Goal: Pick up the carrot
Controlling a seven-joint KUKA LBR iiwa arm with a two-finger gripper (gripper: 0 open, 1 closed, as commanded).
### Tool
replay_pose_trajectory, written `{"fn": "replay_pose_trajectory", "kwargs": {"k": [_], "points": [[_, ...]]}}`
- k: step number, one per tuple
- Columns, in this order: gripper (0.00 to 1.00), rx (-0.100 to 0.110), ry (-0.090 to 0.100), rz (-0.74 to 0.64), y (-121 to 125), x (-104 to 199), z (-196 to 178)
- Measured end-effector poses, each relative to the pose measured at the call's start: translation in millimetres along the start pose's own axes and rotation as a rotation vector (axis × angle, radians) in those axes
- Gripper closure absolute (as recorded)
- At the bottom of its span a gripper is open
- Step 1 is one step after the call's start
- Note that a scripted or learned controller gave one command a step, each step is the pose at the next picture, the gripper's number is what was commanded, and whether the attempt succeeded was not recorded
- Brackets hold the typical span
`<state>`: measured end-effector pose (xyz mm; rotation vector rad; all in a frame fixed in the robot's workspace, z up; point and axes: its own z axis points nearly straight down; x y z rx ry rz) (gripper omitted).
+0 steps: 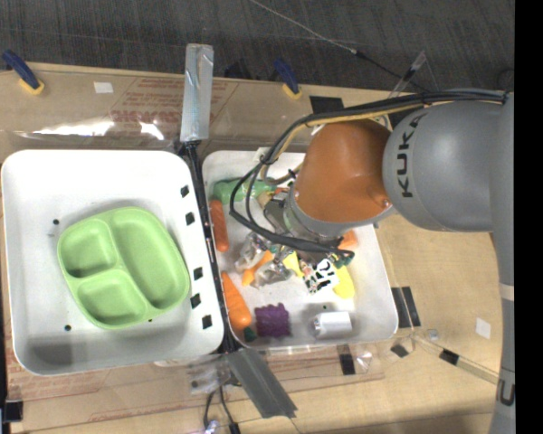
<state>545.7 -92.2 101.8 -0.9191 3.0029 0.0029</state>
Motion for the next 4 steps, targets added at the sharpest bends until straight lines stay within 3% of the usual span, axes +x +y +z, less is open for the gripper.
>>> {"fn": "replay_pose_trajectory", "kwargs": {"k": [1, 2, 3, 4], "points": [[1.0, 0.003, -0.002, -0.601, 17, -90, -91], [1.0, 0.002, -0.002, -0.85, 77, -106, -126], [1.0, 0.0, 0.0, -1.168, 73, -147, -130], [1.0, 0.007, -0.001, -1.248, 31, -147, -209]]}}
